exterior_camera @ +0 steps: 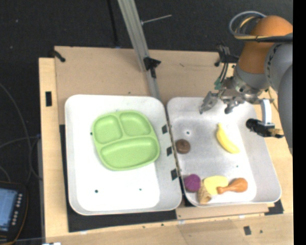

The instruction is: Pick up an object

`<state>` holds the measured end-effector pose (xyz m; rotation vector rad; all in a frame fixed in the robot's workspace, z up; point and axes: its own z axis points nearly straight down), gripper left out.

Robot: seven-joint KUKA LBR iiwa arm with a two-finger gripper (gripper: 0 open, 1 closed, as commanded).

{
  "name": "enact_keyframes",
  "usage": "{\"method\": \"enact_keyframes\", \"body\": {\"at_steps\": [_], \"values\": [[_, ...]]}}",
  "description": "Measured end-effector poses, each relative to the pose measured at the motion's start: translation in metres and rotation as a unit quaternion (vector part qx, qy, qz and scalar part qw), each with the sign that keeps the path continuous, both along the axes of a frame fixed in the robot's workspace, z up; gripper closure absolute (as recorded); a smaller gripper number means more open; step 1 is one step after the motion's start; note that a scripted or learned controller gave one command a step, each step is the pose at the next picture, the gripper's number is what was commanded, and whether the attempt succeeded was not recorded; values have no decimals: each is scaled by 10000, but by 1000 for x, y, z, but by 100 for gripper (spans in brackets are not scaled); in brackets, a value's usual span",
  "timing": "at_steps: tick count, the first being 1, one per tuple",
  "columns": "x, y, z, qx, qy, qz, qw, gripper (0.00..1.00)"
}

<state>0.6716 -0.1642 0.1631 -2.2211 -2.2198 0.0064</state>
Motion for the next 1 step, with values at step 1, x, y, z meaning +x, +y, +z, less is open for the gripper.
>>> {"method": "enact_keyframes", "body": {"at_steps": [1], "values": [[-5,-1,-63,3,5,-2,10000,0]]}}
